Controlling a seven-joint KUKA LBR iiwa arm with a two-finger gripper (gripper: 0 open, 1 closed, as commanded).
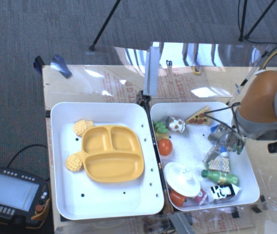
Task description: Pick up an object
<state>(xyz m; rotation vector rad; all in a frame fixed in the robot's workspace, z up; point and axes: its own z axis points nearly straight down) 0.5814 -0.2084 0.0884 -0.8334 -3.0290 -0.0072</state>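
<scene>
Gripper (217,150), jaw state indiscernible, hovers over green bottle (219,176) in right bin (253,179). Bottle looks light, rigid, slippery; grasp mid-body across its width.

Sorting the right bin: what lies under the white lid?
A red piece pokes out from beneath the white lid at its near edge. Whatever else lies beneath is covered and cannot be seen.

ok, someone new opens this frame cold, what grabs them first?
Probably the big yellow divided plate in the left bin, with two small yellow toys at its left edge. Next, the clutter in the right bin: a red tomato near the divider, a white lid at the front, a green bottle beside it. The grey and orange arm comes in from the right, its gripper low over that bin's right side.
</scene>
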